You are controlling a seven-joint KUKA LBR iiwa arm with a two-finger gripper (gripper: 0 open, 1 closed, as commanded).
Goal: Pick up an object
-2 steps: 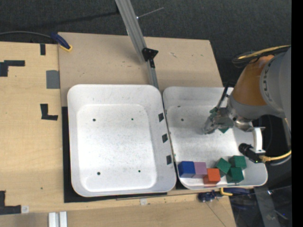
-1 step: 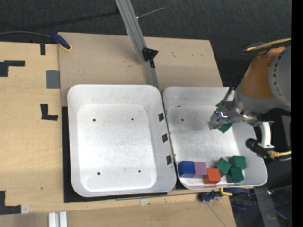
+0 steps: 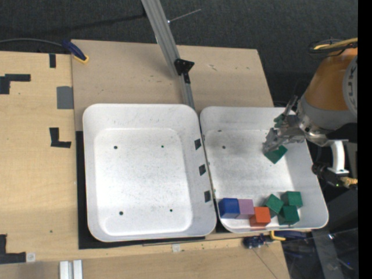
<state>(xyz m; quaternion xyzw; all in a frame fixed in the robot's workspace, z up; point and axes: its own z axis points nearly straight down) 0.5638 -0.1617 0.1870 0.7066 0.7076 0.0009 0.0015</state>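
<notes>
Claw (image 3: 278, 144) clamped on green block (image 3: 275, 154) above right bin (image 3: 244, 127).

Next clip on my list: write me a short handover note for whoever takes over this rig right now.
Claw: over the right bin, near its far right side, shut on a green block that hangs tilted just below it.
Other pieces: blue block, purple block, orange block and three green blocks clustered at the near edge of the right bin.
Done: one block appears gripped and looks lifted off the floor.
Left: confirm the grip holds and raise it clear.
</notes>
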